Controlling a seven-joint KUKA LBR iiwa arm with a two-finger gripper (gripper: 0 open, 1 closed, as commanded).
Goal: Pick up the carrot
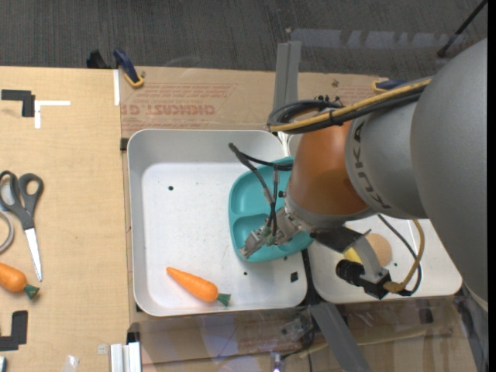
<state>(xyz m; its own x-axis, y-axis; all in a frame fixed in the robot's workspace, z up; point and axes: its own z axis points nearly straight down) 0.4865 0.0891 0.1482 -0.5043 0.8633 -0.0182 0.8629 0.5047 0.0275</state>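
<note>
Near the front wall of the left bin (pixel 139 208), the carrot (pixel 193 284) lies flat, apart from the end effector (pixel 260 242).

Orange with a green stub at its right end, the carrot looks like a light, stiff, smooth toy that could roll or slip; a pinch across its thicker middle seems safest. Just right of the carrot and further back sits a teal divided dish (pixel 252 208), with the end effector over its front edge; whether it is open or closed I cannot tell. Left of the bin, on the counter (pixel 62 169), lie scissors (pixel 23 208) and a second carrot (pixel 12 279).
</note>
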